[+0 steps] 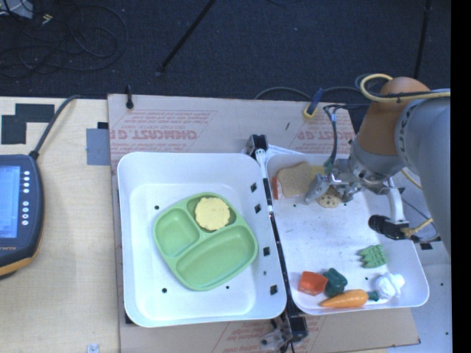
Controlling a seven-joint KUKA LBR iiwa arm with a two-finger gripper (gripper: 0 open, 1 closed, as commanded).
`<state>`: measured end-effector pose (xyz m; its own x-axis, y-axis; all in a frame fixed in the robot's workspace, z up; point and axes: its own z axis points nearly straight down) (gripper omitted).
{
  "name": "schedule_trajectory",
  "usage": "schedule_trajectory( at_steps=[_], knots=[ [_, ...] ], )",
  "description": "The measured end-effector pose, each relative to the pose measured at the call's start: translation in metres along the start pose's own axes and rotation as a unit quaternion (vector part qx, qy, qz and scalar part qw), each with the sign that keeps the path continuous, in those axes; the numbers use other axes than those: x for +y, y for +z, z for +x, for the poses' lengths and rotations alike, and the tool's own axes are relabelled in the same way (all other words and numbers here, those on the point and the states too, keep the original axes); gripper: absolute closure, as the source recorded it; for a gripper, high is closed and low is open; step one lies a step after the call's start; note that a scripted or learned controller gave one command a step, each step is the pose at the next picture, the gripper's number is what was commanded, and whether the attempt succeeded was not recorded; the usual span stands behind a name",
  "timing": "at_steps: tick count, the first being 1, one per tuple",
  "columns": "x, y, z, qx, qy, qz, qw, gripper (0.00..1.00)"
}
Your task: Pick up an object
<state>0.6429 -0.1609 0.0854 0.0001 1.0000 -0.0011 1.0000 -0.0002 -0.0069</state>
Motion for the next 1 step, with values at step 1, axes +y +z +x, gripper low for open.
schedule_trajectory(
  at_steps=[1],
  knots=[
    [0.0006, -0.0003, 0.0124, 0.000, 0.000, -0.001, 1.0000, 0.00]
  ],
)
